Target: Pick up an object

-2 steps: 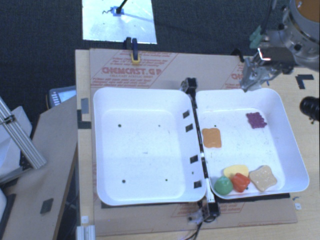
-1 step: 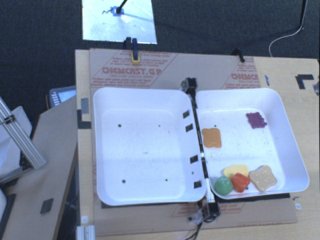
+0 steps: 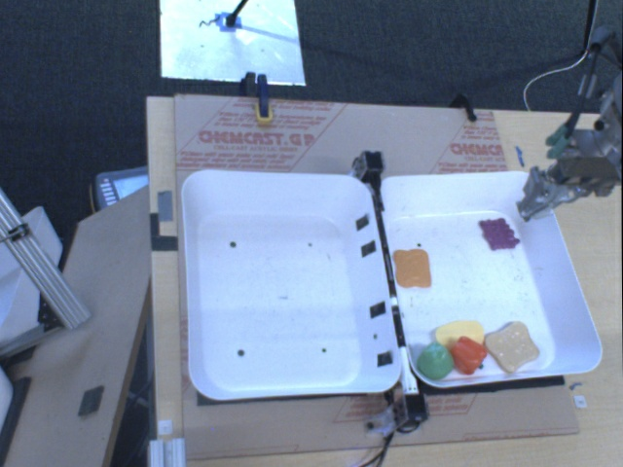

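Note:
The right bin [image 3: 574, 300] holds several small objects. A purple bunch of grapes [image 3: 498, 233] lies near its back right corner. An orange slab [image 3: 413, 268] sits by the left wall. At the front lie a yellow piece [image 3: 458, 332], a green ball [image 3: 435, 361], a red piece [image 3: 468, 354] and a tan toast slice [image 3: 512, 345], packed close together. My gripper [image 3: 534, 202] hangs over the bin's back right rim, up and right of the grapes, with nothing seen between its fingers.
The left bin [image 3: 195, 290] stands beside the right one, joined by black clips [image 3: 376, 280] along the shared wall. Both rest on a cardboard sheet [image 3: 292, 134]. A clamp [image 3: 261, 97] sits at the back edge. Cables [image 3: 555, 76] hang at the upper right.

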`<state>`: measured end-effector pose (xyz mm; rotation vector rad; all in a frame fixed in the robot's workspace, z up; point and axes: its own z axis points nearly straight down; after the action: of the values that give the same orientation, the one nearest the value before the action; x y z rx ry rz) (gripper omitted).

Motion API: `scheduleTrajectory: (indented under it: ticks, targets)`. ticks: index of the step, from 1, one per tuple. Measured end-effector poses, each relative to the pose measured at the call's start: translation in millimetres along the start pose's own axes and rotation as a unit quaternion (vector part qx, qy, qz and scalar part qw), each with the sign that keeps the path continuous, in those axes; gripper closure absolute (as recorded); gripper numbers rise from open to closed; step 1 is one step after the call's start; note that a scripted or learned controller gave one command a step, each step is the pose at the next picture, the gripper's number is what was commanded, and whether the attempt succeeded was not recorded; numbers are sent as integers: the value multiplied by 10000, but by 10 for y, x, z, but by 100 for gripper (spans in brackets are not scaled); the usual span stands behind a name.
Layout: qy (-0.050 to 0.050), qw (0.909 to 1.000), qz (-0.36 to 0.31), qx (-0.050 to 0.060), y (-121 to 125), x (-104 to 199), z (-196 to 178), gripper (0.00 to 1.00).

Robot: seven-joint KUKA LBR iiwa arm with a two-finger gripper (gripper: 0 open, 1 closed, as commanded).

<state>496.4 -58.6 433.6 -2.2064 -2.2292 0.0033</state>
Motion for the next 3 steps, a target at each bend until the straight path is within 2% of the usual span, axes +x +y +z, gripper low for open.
scheduleTrajectory:
  ticks: [1, 2, 3]
  targets:
    - [-11, 10000, 16, -66, 151, 433, -705, 100]
    - [-7, 10000, 23, -47, -30, 775, -1025, 100]
    - [-23, 10000, 77, -46, 117, 63, -1015, 100]
